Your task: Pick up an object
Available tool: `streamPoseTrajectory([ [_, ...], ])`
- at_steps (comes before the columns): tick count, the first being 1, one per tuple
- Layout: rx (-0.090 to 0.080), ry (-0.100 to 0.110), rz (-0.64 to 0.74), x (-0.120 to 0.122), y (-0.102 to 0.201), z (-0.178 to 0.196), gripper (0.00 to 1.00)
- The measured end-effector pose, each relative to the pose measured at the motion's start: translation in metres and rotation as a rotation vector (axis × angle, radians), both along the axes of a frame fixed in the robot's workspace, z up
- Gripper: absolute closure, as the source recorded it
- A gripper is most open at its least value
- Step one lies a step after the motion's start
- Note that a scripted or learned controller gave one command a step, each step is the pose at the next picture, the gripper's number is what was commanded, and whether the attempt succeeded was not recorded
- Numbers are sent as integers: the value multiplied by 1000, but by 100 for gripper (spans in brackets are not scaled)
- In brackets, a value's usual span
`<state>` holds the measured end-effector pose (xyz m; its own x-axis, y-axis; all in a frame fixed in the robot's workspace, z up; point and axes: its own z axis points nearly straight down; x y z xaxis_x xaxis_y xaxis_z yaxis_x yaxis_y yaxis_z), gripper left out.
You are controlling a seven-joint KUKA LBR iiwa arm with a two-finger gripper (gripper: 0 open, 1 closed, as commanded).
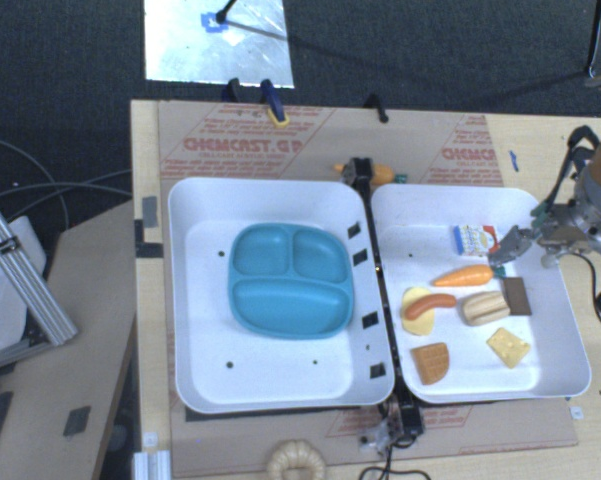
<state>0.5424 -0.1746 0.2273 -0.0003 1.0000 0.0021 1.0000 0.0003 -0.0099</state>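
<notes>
The right bin (555,368) holds several toy foods. There is an orange carrot (468,276), a red sausage (430,303) lying on a yellow piece (416,320), a bread roll (483,308), a cheese wedge (507,346), a brown toast slice (431,362), a small white, blue and red packet (473,238) and a dark brown bar (516,295). My gripper (525,243) hangs over the bin's right side, just right of the packet and above the carrot's tip. Nothing is visibly held in it.
The left bin (195,368) holds a blue divided plate (288,280). Black clips run along the wall between the two bins (372,298). A yellow and blue clamp (273,103) sits at the bench's far edge. A metal frame (20,278) stands to the left.
</notes>
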Motion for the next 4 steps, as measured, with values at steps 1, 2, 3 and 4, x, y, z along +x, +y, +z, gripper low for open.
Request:
streamPoseTrajectory([
  [1,-2,-11,3,3,0,6,0],
  [2,-1,-7,1,-7,1,-42,0],
  [3,-1,-7,1,-9,11,-97,0],
  [4,-7,-23,0,-5,9,-137,0],
])
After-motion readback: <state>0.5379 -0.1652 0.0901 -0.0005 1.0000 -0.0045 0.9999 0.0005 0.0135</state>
